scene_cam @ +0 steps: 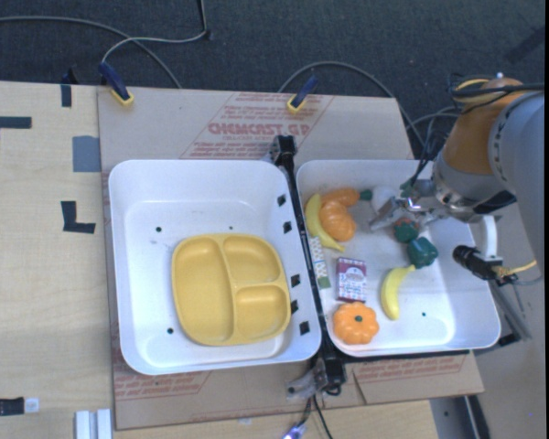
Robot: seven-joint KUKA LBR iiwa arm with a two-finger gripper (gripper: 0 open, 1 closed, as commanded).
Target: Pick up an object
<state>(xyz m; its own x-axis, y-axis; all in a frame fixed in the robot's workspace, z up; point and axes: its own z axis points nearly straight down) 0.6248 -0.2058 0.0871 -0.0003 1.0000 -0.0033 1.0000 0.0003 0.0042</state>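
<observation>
My gripper [391, 212] hangs low over the upper middle of the right bin [467, 332], reaching in from the right. Just below and right of it lies a dark green object [417, 248], close to the gripper's body; whether they touch I cannot tell. To the gripper's left lie an orange fruit [337, 219] and a yellow banana [313, 224] against the bin's left wall. A second banana [394, 290], a small red box [351, 279] and an orange pumpkin [355, 323] lie nearer the front.
The left bin [133, 245] holds a yellow divided plate [231, 288]. A small green bit [367, 194] sits near the right bin's back wall. Cables run across the back and along the right side, near the arm [480, 149].
</observation>
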